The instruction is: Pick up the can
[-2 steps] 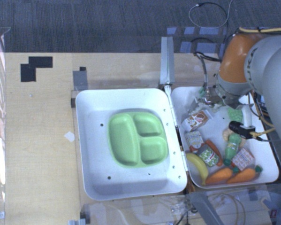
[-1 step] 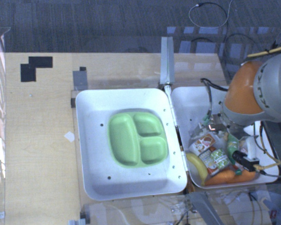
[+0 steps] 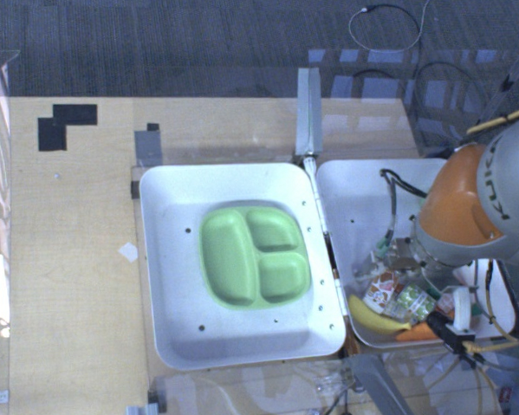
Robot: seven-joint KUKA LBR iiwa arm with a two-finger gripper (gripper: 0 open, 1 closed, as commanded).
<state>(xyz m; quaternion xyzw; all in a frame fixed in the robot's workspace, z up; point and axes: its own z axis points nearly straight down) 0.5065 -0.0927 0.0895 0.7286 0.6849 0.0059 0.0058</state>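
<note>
The arm [image 3: 476, 204] is hanging over the right bin [image 3: 354, 189], its gripper's state impossible to tell, above the can [image 3: 383, 289].

Arm [image 3: 493, 203] enters from the counter's right edge and is bent downward toward the near right corner. The orange band [image 3: 455, 205] faces the camera, above the grey wrist [image 3: 448, 253]. The end effector [image 3: 402, 277] is low beneath the wrist, largely masked by it; its state cannot be determined.
</note>
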